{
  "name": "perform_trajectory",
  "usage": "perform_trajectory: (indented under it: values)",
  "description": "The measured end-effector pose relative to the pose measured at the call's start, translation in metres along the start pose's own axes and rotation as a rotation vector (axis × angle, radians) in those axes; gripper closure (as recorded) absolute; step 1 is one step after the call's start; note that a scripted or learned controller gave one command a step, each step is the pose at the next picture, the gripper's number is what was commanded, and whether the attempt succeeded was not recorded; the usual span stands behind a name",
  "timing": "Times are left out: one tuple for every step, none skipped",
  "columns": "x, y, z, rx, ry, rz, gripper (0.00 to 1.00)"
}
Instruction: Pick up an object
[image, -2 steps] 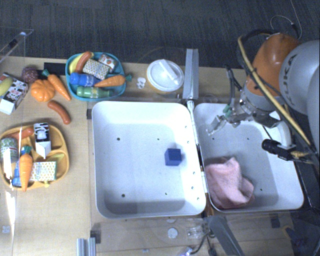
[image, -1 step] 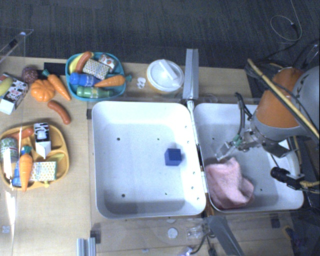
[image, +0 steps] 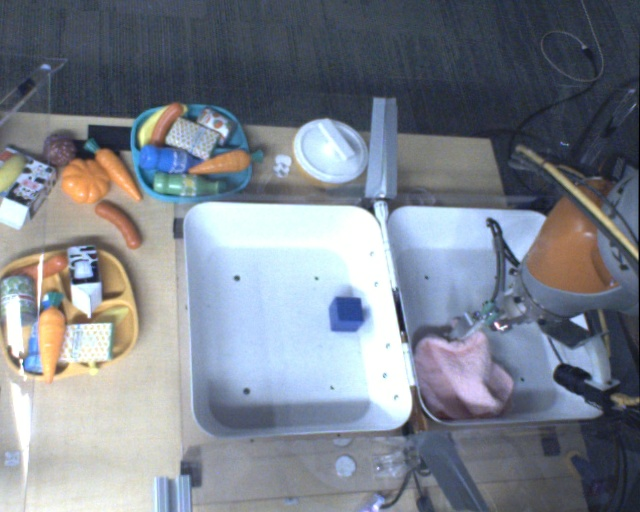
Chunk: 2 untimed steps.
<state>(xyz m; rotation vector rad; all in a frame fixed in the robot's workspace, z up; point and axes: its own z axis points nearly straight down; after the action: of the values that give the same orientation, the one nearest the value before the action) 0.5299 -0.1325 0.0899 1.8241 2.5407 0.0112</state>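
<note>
A: So, where are the jaws (image: 478, 322) against the cloth (image: 461, 375)?

B: Low in the right bin (image: 450, 240), just off the cloth's top edge. The pink cloth lies crumpled toward the bin's six o'clock corner, at about seven o'clock from the jaws and nearly touching them.

A: Spread or pressed together?

B: I cannot tell; the tips are small and blurred against the bin floor. Nothing shows between them, so I would not call the cloth held.

A: Long axis?

B: The heap runs roughly from ten to four o'clock, lumpy, with no clean edge.

A: And the blue cube (image: 347, 313)?

B: Alone in the left bin (image: 250, 240), at nine o'clock from the jaws, well apart. The cloth is by far the nearer pick, I judge.
</note>
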Motion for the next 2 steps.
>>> perform_trajectory:
  values:
    - [0.034, 0.009, -0.001, -0.002, -0.002, -0.018, 0.00]
    - [0.033, 0.012, -0.013, -0.010, -0.007, -0.019, 1.00]
